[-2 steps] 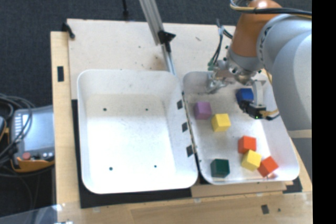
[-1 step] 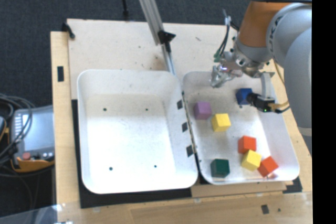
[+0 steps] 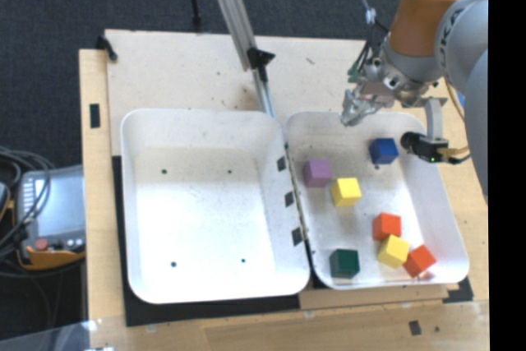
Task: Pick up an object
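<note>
My gripper (image 3: 355, 113) hangs over the far edge of the right bin (image 3: 440, 201), up and to the left of a blue cube (image 3: 383, 150). Nothing shows between its fingers. In the same bin lie a purple cube (image 3: 317, 172), a yellow cube (image 3: 346, 191), an orange-red cube (image 3: 387, 226), a second yellow cube (image 3: 394, 251), a red cube (image 3: 420, 260) and a dark green cube (image 3: 344, 263). The gripper touches none of them.
The left bin (image 3: 148, 177) stands beside the right one, sharing a middle rim. A slanted aluminium rail (image 3: 234, 12) rises from the bench behind the bins. A pendant with cables (image 3: 45, 218) lies off the bench at the left.
</note>
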Robot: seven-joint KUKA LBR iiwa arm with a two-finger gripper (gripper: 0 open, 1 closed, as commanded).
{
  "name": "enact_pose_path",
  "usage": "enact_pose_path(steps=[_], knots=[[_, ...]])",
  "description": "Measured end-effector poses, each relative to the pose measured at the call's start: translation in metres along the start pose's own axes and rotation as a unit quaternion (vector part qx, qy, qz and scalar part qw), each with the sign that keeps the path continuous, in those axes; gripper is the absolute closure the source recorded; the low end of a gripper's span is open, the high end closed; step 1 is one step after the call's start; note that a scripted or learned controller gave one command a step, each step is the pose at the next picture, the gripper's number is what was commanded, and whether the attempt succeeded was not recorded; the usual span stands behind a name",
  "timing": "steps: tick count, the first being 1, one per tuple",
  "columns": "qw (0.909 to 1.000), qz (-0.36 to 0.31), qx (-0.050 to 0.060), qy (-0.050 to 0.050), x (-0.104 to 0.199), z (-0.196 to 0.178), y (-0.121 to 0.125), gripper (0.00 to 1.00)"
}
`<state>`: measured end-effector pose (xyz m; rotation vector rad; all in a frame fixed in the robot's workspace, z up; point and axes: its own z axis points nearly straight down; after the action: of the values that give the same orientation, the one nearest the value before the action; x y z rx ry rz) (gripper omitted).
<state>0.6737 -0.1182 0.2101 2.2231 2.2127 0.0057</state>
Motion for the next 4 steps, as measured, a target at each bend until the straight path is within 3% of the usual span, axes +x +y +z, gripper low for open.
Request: enact_pose_path(steps=[1,4], knots=[[1.0000,-0.002,0.000,0.000,-0.001,-0.037,0.001,1.00],[1.0000,-0.006,0.004,0.001,0.156,-0.049,-0.029,1.00]])
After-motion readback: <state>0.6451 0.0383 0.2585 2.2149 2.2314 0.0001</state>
